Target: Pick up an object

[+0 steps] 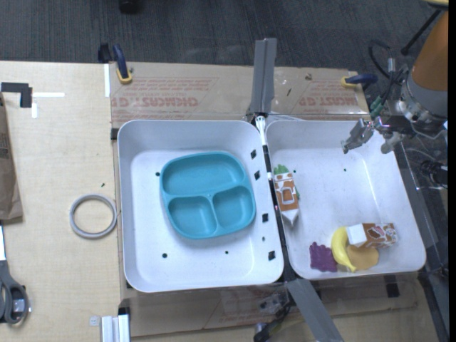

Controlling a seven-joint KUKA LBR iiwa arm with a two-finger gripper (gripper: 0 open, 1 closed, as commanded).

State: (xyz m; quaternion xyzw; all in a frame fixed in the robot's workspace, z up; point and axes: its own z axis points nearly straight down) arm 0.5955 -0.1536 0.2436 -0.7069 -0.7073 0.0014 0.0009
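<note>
- While the gripper (pixel 372 135) hangs over the far right corner of the right bin (pixel 335 184), every loose object lies nearer the camera than it; fingers look slightly apart with nothing between them.
- Carton (pixel 286 197): small orange-and-white box, green top, resting against the bin's left wall by the divider; long axis runs far-to-near. Lies to the gripper's left and toward the near side, well apart from it.
- Near-right cluster: banana (pixel 341 249), purple item (pixel 323 257) touching its left side, tan round piece (pixel 365 259) partly under it, brown snack pack (pixel 376 235) just beside on the right. All crowd the near rim.
- Judgement: the carton is the cleaner target, standing alone with open floor on its right, though the wall on its left limits finger room; a grasp across its short axis seems to suit.
- Open room: the bin's middle floor is bare, giving an unobstructed path from gripper to either target.
- Left bin (pixel 135 212): holds a blue divided tray (pixel 208 194), farthest from the arm.
- Bench extras: tape ring (pixel 93 215), scissors (pixel 12 298), both outside the bins.
</note>
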